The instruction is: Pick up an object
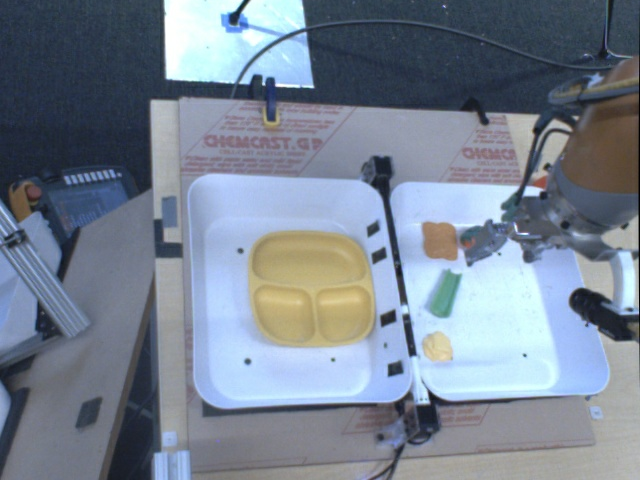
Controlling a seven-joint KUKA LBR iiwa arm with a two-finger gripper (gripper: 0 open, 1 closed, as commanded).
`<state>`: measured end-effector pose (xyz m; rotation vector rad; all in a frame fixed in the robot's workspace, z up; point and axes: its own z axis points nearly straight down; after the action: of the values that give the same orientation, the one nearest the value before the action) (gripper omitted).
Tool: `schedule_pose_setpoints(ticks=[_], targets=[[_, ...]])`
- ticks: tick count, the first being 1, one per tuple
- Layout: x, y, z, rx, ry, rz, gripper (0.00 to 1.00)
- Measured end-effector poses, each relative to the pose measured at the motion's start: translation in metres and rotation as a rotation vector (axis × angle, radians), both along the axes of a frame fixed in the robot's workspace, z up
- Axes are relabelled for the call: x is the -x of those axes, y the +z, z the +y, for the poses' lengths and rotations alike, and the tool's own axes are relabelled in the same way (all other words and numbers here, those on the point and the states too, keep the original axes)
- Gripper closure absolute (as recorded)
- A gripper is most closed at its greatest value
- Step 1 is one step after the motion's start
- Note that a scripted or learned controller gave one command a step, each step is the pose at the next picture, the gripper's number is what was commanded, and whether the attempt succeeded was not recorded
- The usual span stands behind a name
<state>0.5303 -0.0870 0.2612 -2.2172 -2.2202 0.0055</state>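
Hovering just beside small orange toy food piece (439,240) in right bin (560,368); gripper (480,242) state impossible to tell. Probably light, firm plastic; best pinched across short sides.

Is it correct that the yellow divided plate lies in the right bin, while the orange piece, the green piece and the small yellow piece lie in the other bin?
Not quite. The camera view shows the yellow divided plate in the left bin. The orange piece, the green piece and the small yellow piece lie in the right bin.
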Motion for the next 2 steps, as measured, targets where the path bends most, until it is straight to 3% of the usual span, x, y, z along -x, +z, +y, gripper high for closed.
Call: schedule_pose_setpoints(ticks=[1,2], targets=[[-0.001,0.003,0.000,0.001,0.001,-0.007,0.00],[0.003,-0.040,-0.002,0.000,0.000,-0.004,0.00]])
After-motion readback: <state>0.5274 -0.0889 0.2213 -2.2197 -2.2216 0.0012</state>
